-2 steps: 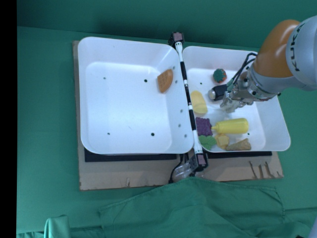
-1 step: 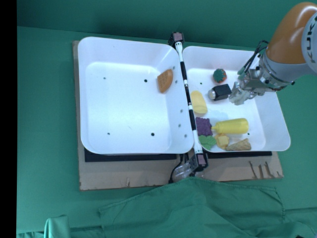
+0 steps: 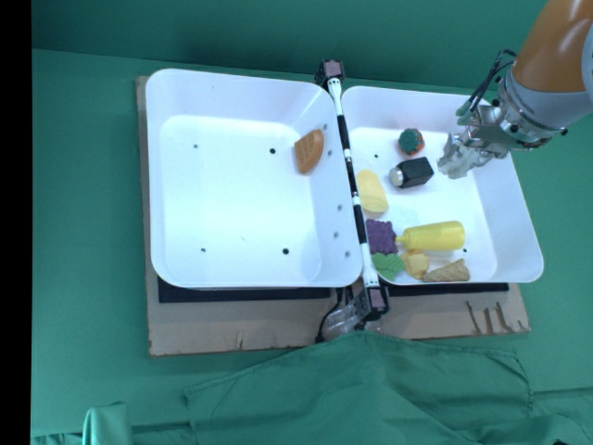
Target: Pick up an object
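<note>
camera view has the tool (image 3: 456,160) hovering in the right bin (image 3: 523,221), beside a small black block (image 3: 413,171); whether it's spread i cannot tell. that block looks light, stiff and a bit slick, best pinched across its short flat sides.

Both white bins (image 3: 243,109) are looking like smooth, slightly glossy plastic, the left one catching soft light at its nine o'clock wall. Under them a sheet of matt brown cardboard (image 3: 204,336) is showing, its six o'clock edge rough and torn. Matt green cloth (image 3: 83,202) is covering the bench, lying wrinkled at six o'clock. The yellow bottle (image 3: 434,236) is shining like glossy plastic. The gripper (image 3: 456,163) is gleaming like bare metal, and the arm's orange band (image 3: 556,31) is looking smooth and satiny.
</note>
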`<action>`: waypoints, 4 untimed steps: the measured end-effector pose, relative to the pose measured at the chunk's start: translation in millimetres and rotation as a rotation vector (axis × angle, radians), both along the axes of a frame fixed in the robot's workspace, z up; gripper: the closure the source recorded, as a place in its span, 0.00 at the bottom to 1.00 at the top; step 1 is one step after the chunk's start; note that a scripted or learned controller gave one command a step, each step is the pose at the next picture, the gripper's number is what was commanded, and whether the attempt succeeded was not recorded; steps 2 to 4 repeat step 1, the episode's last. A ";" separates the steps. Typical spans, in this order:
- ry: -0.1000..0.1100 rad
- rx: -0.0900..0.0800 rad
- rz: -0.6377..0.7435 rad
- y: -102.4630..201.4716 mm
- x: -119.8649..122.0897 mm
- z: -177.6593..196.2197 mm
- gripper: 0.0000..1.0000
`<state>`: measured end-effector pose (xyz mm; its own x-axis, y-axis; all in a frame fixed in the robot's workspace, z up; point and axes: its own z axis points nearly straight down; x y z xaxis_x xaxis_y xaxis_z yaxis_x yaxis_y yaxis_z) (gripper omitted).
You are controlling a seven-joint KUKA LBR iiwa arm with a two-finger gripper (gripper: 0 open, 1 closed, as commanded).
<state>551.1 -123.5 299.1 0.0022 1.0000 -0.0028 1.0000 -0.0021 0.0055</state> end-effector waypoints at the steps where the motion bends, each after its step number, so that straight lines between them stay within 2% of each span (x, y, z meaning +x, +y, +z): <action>1: -0.001 -0.001 -0.001 -6.6 -2.5 61.5 1.00; 4: -0.001 -0.001 -0.001 -6.6 -2.5 61.5 1.00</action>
